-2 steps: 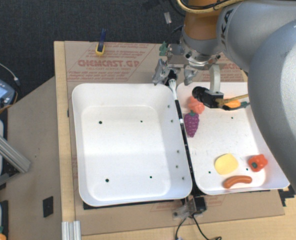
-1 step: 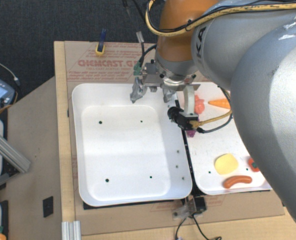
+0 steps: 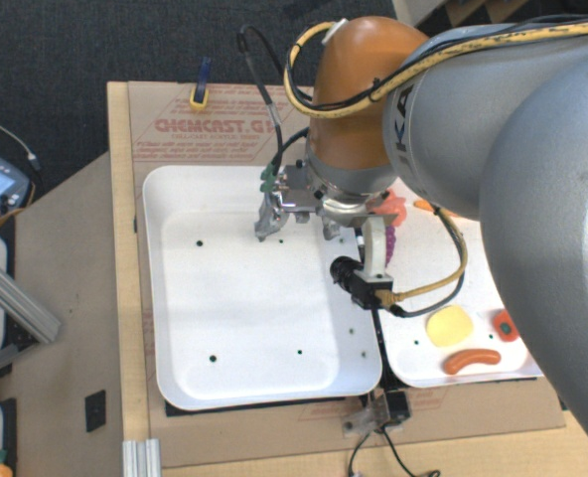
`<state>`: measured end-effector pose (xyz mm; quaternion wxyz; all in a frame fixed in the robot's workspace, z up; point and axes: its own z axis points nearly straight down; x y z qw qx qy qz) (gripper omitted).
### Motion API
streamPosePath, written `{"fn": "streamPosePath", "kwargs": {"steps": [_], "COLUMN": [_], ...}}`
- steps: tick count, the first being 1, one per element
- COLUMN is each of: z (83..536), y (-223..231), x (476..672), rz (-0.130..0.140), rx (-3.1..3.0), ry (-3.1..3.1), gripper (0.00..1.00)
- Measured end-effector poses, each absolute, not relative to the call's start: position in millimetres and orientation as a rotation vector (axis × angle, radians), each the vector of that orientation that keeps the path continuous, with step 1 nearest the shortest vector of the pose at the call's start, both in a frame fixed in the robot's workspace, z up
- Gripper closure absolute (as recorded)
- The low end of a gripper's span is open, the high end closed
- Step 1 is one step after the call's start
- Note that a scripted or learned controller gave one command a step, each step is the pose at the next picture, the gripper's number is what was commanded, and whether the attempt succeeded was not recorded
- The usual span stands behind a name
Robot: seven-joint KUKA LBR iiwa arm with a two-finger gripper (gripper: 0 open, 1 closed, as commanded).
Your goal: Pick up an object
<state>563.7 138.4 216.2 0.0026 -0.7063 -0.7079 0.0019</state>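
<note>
My gripper (image 3: 299, 229) hangs over the far part of the left white bin (image 3: 175, 296), near the wall shared with the right bin. Its two fingers stand apart, one finger (image 3: 267, 225) on the left and the other on the right, and only white bin floor shows between them, so it is open. The right bin (image 3: 413, 361) holds a yellow round piece (image 3: 450, 325), an orange sausage-shaped piece (image 3: 473, 360), a small red-orange piece (image 3: 506, 326) and a pink object (image 3: 391, 213) partly hidden behind the wrist. The arm covers most of the right bin.
Both bins rest on a brown cardboard sheet (image 3: 135, 266). A black cable with a plug (image 3: 359, 281) dangles from the wrist over the bins' shared wall. A small yellow-and-blue clip (image 3: 201, 89) sits at the cardboard's far edge.
</note>
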Motion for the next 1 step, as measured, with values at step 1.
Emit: {"fn": "streamPosePath", "kwargs": {"steps": [1], "z": [199.8], "y": [140.9], "x": [601.1], "rz": [-0.002], "rx": [-2.221], "ry": [-2.224], "gripper": [0.0]}}
